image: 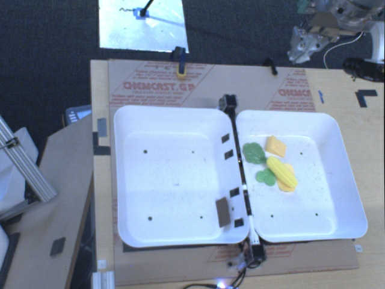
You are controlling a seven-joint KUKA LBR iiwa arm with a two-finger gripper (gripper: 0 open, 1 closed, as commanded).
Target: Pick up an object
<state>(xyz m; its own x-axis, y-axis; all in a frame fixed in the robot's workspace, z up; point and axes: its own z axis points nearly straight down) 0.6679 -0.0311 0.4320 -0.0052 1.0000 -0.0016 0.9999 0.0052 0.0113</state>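
1. The tool (301, 44) is hanging at the upper right, above the far edge of the worktop (102, 179) and well apart from both bins; whether it is open or closed I cannot tell, and nothing is showing in it.
2. The objects are lying in the right bin (346, 179), gathered in its left-centre part near the divider.
3. A yellow corn cob (283, 173) is lying at a slant, its lower end resting over an orange piece (287, 187).
4. A small yellow-orange block (275, 146) is sitting just beyond the corn, toward the far wall.
5. A large green leafy piece (253, 153) is lying to the left of the block, and a smaller green piece (264, 177) is touching the corn's left side.
6. The left bin (126, 221) is sitting beside the right one, the two meeting along a dark strip with clips (237, 155).
7. A sheet of printed cardboard (156, 83) is lying under both bins.
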